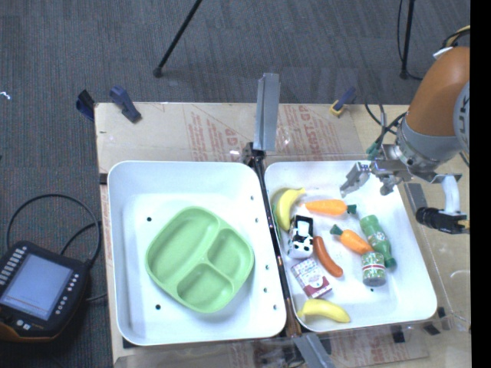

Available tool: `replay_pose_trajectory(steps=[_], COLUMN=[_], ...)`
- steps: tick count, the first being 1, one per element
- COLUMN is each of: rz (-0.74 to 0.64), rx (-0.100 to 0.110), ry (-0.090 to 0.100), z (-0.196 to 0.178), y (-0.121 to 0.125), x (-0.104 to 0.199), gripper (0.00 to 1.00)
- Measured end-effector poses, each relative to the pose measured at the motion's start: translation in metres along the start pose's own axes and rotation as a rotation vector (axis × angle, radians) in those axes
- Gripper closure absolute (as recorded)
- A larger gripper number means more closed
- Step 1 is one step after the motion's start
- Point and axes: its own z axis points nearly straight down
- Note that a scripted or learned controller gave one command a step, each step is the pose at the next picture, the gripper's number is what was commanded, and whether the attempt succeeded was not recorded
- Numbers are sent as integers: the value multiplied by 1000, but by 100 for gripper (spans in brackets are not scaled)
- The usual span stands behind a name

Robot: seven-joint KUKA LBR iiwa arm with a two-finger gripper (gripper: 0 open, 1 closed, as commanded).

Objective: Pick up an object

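My gripper (370, 176) hung over the far right part of the right bin (420, 282), its jaws spread and pinching nothing. The nearest thing was the carrot (327, 207), lying just below and to the left of my jaws in the camera view, its long axis running almost left to right across the bin, green stub toward my side. A second carrot (352, 241) lay a little further down, slanted. I judged the first the likelier target, needing a short drop with the jaws across its width.

Grey arm (460, 121) with orange band, black cables at the wrist, pale metallic end effector (371, 179)
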Motion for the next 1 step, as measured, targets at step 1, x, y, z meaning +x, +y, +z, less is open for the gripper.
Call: replay_pose_trajectory(steps=[1], rz=[-5], rx=[1], ry=[0], z=[68], y=[4], x=[-3], gripper=[0])
